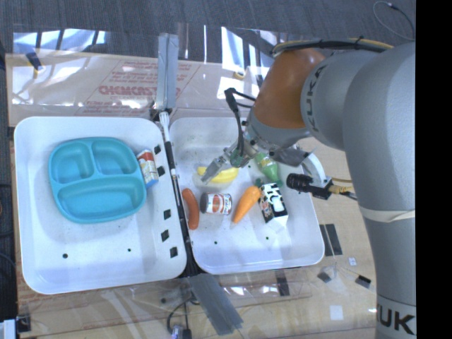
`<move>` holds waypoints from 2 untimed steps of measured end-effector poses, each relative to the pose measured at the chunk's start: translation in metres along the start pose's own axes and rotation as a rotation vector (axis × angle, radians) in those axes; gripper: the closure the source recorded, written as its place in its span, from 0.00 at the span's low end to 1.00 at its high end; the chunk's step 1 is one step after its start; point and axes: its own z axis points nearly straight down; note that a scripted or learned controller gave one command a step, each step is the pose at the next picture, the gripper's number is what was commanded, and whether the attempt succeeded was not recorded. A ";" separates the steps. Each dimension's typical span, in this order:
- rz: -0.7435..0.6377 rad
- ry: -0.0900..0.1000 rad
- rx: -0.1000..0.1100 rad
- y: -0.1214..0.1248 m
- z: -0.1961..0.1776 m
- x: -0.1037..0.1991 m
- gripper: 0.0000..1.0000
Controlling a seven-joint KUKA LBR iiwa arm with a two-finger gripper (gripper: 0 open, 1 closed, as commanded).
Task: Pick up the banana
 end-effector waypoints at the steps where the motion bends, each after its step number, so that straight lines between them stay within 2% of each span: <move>1: -0.226 0.001 0.000 0.011 0.042 -0.012 0.00; 2: -0.231 -0.001 0.000 0.013 0.031 -0.012 1.00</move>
